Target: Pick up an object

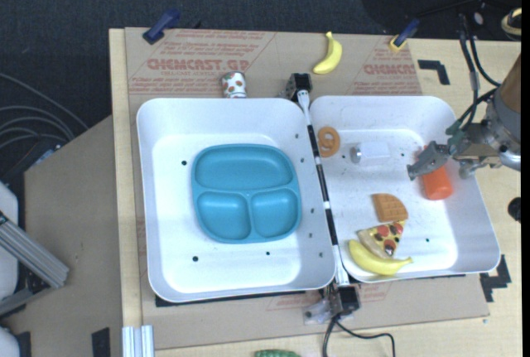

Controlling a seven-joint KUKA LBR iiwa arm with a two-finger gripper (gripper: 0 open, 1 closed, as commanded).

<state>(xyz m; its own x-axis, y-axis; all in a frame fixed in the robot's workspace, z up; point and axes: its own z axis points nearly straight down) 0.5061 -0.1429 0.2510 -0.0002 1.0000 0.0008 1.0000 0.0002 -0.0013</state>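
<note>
My gripper (pixel 439 161) hangs over the right side of the right white bin (pixel 472 252), and my fingers (pixel 429 156) sit so close over the small orange cylinder (pixel 438 184) that I cannot tell whether they are apart, together or clamped on it. The cylinder stands just below and partly under my grey fingertip, near the bin's right wall. Left of me, toward the far part of the bin, lies a clear plastic piece with a grey cap (pixel 368 152), and further left, beside the divider, a brown pretzel-shaped ring (pixel 328 140). Nearer in the same bin rests a tan bread-like slice (pixel 388 207), then a toy pizza slice (pixel 385 238) lying against a yellow plastic banana (pixel 377 259) at the near edge. The left white bin (pixel 157 181) holds a blue three-compartment plate (pixel 246 191). On the cardboard bench top (pixel 199 57) beyond the bins lie a second yellow banana (pixel 329 55) and a small white spotted object (pixel 234 84)
</note>
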